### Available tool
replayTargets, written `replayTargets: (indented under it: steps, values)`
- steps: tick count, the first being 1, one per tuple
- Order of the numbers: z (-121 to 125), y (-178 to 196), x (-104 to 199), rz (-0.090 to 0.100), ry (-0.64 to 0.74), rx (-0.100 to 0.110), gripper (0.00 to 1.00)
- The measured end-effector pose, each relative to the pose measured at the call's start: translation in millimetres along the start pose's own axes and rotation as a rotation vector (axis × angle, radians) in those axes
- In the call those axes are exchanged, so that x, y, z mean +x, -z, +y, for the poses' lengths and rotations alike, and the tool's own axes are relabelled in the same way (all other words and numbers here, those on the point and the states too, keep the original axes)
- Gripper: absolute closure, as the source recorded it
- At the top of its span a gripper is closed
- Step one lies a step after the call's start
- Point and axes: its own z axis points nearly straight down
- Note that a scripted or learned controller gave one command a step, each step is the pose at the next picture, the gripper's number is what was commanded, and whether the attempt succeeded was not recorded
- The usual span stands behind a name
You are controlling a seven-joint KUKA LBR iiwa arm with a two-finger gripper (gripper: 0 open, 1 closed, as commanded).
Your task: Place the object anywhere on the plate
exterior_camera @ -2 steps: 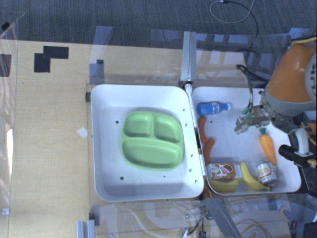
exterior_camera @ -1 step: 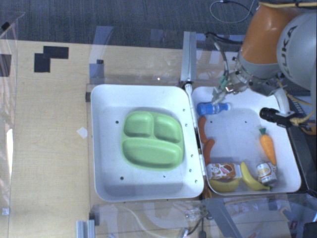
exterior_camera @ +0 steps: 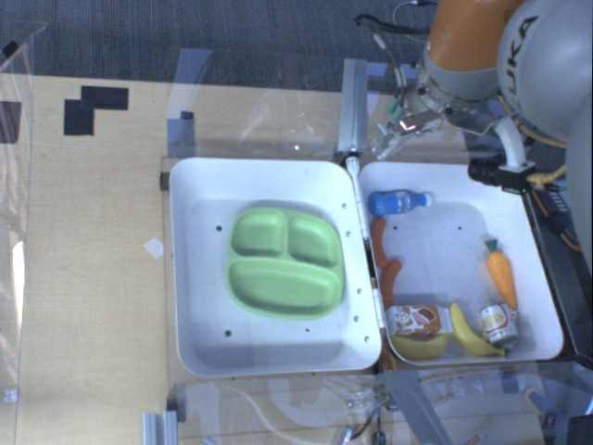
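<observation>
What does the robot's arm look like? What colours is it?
The arm is big and rounded, shiny grey with an orange band and dark lettering on the grey shell. Thin cables loop near its wrist, and the gripper is small, metal and wiry.

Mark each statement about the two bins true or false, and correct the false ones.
1. The plate lies in the left bin. True.
2. The bottle lies on the plate. False: it lies in the right bin, near its far edge.
3. The carrot lies in the right bin. True.
4. The pincer rests on the plate. False: it is above the far edge of the right bin.
5. The banana lies near the can. True.
</observation>
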Motion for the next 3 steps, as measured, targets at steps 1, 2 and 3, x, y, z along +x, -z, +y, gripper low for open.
replayTargets:
  steps: [1, 2, 3]
  values:
    - [-19, -87, 69, 0.003, 0.067, 0.004, 1.00]
    - [-34, -146, 163, 0.004, -0.022, -0.004, 1.00]
    - [-61, -96, 140, 0.003, 0.217, 0.001, 1.00]
